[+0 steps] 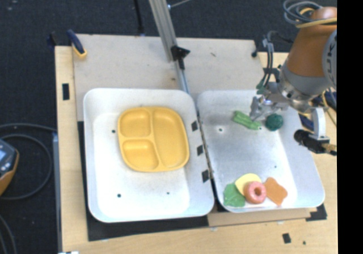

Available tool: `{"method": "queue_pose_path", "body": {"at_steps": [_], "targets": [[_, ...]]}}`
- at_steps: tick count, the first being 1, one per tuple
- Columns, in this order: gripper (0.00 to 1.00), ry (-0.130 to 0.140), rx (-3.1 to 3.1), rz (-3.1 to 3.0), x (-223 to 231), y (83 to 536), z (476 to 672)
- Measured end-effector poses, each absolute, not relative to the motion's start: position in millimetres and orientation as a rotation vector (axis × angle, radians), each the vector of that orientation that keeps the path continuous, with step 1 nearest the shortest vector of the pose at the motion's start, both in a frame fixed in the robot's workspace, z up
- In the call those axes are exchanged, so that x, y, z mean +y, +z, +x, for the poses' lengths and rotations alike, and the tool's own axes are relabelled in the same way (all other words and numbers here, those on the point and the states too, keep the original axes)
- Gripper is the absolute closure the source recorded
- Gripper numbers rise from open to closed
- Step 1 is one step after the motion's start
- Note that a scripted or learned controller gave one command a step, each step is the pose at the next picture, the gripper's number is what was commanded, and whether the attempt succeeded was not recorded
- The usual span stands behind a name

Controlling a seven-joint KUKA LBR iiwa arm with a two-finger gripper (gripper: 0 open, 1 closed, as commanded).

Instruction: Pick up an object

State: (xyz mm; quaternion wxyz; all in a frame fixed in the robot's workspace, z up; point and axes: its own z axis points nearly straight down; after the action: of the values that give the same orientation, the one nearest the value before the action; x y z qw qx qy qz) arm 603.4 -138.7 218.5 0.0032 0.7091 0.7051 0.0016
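Up at the far end of the right bin (295, 187), your jaws (260, 106) hang low over the white floor, and from this slanted view you cannot tell how wide they stand or whether anything sits between them. Just below and to the left of the jaws lies a long green piece (245, 120), close against the tips, though contact is not clear. Right beside the jaws, on the arm's side, sits a dark green ball (274, 122), near the green piece's end. Above the jaws you've got the grey wrist and the orange band (311, 43) of the arm, coming in from the right. Well away from the jaws, at the near edge of the same bin, a cluster huddles together: a green leaf shape (232, 195), a yellow disc (247, 181), a pink ring (256, 192) lying over the disc's edge, and an orange piece (276, 190) touching the ring. Further off to the left of the jaws, across the divide, the left bin (102, 190) carries a yellow divided plate (153, 138), flat, three compartments. Both bins rest on the pale tabletop (125, 60).
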Motion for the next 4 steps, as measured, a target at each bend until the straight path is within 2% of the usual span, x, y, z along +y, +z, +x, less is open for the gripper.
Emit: {"method": "queue_pose_path", "body": {"at_steps": [1, 2, 4], "targets": [[1.0, 0.003, 2.22, 2.218, -140.2, 252.2, 604.3], [1.0, 0.004, 2.229, 2.212, -84.8, 261.0, 603.9], [1.0, 0.004, 2.229, 2.212, 18.7, 258.4, 619.5]]}}
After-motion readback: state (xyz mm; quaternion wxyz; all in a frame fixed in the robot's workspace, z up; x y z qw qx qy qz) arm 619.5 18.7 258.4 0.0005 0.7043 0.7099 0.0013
